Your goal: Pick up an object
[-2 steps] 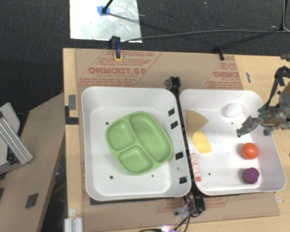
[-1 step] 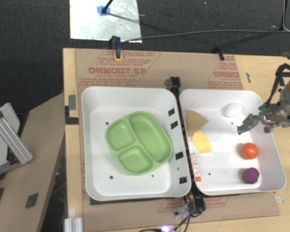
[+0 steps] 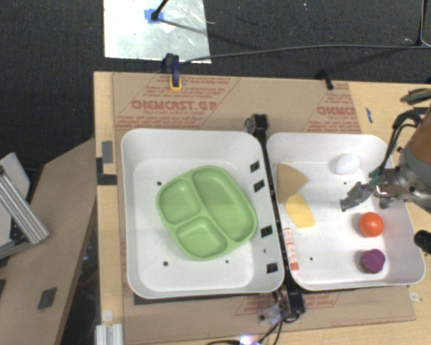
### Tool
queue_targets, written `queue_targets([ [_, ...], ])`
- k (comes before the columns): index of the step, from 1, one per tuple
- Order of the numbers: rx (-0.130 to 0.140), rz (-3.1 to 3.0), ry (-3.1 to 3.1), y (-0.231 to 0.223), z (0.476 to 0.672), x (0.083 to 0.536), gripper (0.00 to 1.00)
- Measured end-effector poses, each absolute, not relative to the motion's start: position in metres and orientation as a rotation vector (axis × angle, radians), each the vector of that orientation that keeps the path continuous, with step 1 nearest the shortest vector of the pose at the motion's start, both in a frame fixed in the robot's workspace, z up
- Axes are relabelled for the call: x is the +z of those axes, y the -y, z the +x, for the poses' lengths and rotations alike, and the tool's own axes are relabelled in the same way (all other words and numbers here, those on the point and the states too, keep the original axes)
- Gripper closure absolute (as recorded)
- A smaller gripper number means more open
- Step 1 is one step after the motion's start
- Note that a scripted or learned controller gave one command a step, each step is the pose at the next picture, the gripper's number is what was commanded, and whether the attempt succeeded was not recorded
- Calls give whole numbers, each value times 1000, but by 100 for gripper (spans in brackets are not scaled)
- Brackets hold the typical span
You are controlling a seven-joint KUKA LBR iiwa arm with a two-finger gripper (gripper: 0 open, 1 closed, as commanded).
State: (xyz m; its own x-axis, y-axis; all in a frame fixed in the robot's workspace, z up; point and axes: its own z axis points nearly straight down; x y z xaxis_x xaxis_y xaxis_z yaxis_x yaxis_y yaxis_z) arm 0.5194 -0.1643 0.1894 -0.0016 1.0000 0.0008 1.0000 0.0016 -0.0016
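The right bin [image 3: 323,277] holds a white egg-shaped object [image 3: 346,164] at the back, a yellow block [image 3: 299,211] beside a tan wedge [image 3: 291,179], an orange ball [image 3: 371,224] and a purple ball [image 3: 373,261]. My gripper [image 3: 359,195] hangs over the right bin, just up and left of the orange ball and below the white object. Its dark fingers [image 3: 350,201] point left, and nothing shows between them.
The left bin [image 3: 140,264] holds a green divided plate [image 3: 205,211]. A dark divider with clips [image 3: 269,207] runs between the bins. The arm [image 3: 424,160] enters from the right edge, over the right bin's far wall.
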Motion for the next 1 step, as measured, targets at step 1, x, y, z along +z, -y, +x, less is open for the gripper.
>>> queue_targets([
  [1, 3, -2218, 2220, 166, 513, 129, 0],
])
